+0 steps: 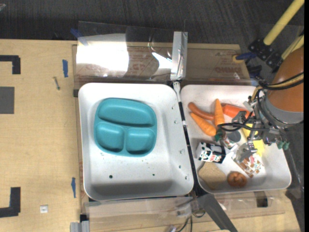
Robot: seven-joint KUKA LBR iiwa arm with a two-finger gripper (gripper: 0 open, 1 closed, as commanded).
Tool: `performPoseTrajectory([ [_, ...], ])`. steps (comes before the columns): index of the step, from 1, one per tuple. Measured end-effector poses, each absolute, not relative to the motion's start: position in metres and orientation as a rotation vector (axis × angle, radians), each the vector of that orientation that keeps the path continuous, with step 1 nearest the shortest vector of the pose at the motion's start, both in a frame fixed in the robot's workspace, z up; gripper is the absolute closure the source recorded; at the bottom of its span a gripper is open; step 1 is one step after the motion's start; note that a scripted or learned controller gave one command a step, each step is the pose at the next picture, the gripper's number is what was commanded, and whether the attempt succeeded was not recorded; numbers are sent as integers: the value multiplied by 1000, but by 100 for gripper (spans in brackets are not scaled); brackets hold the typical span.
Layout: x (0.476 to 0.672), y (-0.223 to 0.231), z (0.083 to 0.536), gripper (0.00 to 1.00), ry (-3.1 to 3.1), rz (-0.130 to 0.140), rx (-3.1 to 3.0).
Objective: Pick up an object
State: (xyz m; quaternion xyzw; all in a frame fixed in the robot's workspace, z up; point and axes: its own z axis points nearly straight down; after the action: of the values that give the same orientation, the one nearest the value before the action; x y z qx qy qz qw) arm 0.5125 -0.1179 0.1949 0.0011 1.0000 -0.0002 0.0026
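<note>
The right bin (282, 175) holds a loose pile of small objects. Three orange carrots (204, 124) lie at its upper left, next to a red-orange piece (232, 111). A black-and-white card (211, 154) lies near the bin's left wall, with a tan slab (212, 173) and a brown ball (236, 179) below it. My gripper (246, 146) hangs low over the bin's middle, above a speckled packet (252, 165) and beside a yellow piece (258, 147). A grey round thing (233, 137) sits just left of it. Cables and the wrist hide what lies directly under the gripper.
The left bin (96, 178) holds a teal divided plate (125, 125). A ridge (184, 129) separates the two bins. Clear plastic sheeting (125, 57) lies behind them. The arm's orange band (292, 81) overhangs the right bin's upper right corner, with yellow tubes (287, 13) behind.
</note>
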Motion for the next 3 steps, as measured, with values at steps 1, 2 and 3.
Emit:
performPoseTrajectory([
  [1, 609, -138, 91, 0, 3123, -5, 21],
  [2, 483, -167, 89, 0, 3122, -5, 271],
  [3, 559, -158, 134, 0, 3119, 0, 266],
])
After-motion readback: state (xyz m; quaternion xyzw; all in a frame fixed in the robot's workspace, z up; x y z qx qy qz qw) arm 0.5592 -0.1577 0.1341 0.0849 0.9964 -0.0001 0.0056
